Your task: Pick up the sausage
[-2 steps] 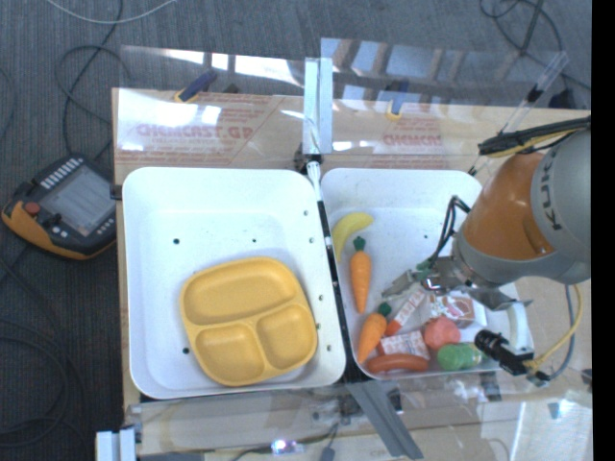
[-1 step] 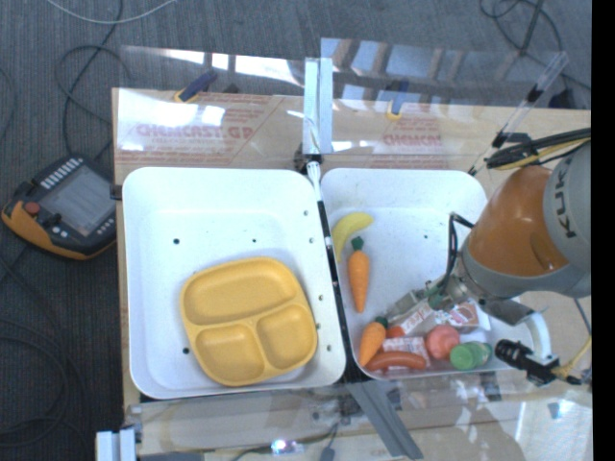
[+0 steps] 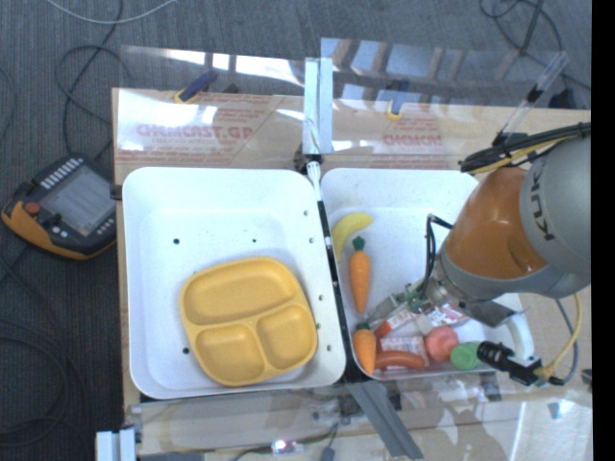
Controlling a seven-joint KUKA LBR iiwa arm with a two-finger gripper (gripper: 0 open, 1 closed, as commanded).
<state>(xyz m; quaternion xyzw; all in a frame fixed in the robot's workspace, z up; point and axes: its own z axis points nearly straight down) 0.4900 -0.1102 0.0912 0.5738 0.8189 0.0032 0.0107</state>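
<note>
Sausage (image 3: 399,360) lies near the front edge of the right bin (image 3: 404,185), a short red-orange piece stretched crosswise, with a small carrot (image 3: 364,350) touching its left end and a red tomato-like ball (image 3: 441,343) just to its right. A green round piece (image 3: 465,355) sits beside that ball, further right. Above the sausage, the gripper (image 3: 415,307) hangs low over the cluster of toy food, reaching in from under the arm's orange band (image 3: 490,233). From where I stand, its tips are lost among cables and bright clutter, so whether they are apart or together I cannot tell, and nothing shows plainly between them. A longer carrot (image 3: 359,275) stands lengthwise along the bin's left wall, with a yellow banana (image 3: 350,227) just above it. Over in the left bin (image 3: 163,195) rests a yellow divided plate (image 3: 248,319), three compartments, set toward the front right corner. A control pendant (image 3: 60,207) lies on the floor to the far left, well apart from both bins.
</note>
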